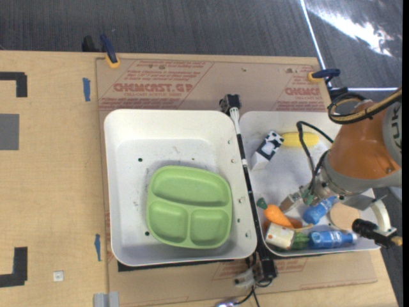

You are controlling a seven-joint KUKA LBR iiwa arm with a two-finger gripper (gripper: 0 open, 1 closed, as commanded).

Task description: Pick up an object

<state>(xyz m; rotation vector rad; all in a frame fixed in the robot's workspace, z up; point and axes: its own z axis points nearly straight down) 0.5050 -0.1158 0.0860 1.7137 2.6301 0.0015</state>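
Observation:
The right bin (291, 171) holds several small items. A black-and-white checkered block (270, 146) and a yellow banana-shaped piece (298, 139) lie at its far side. Near the front lie an orange carrot (278, 216), a white block (279, 237), a blue bottle (332, 238), a second blue piece (317, 211) and a tan disc (345, 218). My gripper (305, 197) is low inside this bin, just above and left of the second blue piece, under the orange wrist band (361, 149). Its tip is partly hidden among the clutter.
The left bin (128, 146) carries a green divided plate (189, 205). A black clamp (230, 102) sits at the far end of the wall between the bins. Cables loop over the arm near the right bin's far right corner.

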